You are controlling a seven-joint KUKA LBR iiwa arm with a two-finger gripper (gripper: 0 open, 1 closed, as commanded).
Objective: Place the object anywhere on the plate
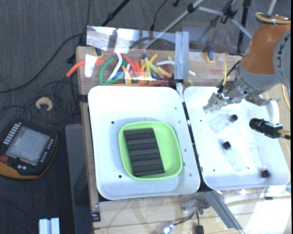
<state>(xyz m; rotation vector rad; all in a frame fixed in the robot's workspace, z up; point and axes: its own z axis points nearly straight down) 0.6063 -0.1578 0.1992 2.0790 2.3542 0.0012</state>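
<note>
A green plate [174, 152] lies in the middle of the left white bin [102, 106]. A dark grey ribbed block [144, 151] rests flat on the plate and covers most of its centre. My gripper [216, 101] hangs over the back left part of the right bin [200, 130], pointing down and to the left. It is well apart from the plate. A clear vial with a black cap [224, 122] lies just below and to the right of the gripper.
Two more clear, black-capped vials lie in the right bin, one in the middle [233, 156] and one at the front right [261, 164]. A black fitting [262, 126] sticks out from the arm at the right. Coloured cables [132, 68] pile up behind the left bin.
</note>
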